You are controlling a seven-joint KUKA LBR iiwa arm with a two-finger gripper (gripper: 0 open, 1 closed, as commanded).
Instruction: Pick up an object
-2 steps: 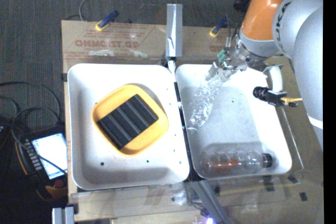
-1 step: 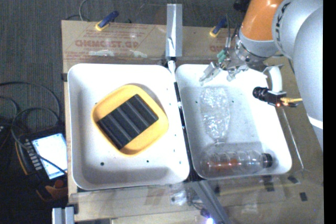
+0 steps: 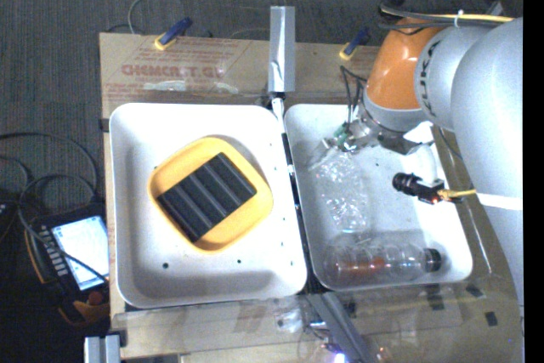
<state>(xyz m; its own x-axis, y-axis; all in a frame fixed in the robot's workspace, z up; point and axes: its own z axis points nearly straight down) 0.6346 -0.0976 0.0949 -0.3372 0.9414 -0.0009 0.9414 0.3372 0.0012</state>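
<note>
Gripper (image 3: 347,136) sits low at the far end of the right bin (image 3: 450,263); whether it is open or closed cannot be told. Crumpled clear plastic wrap (image 3: 338,185) lies directly beside and below the tool, possibly touching it. Clear plastic bottle (image 3: 382,259) lies on its side along the bin's near wall, well apart from the tool. Left bin (image 3: 136,140) holds a yellow and black tray (image 3: 211,193).
</note>
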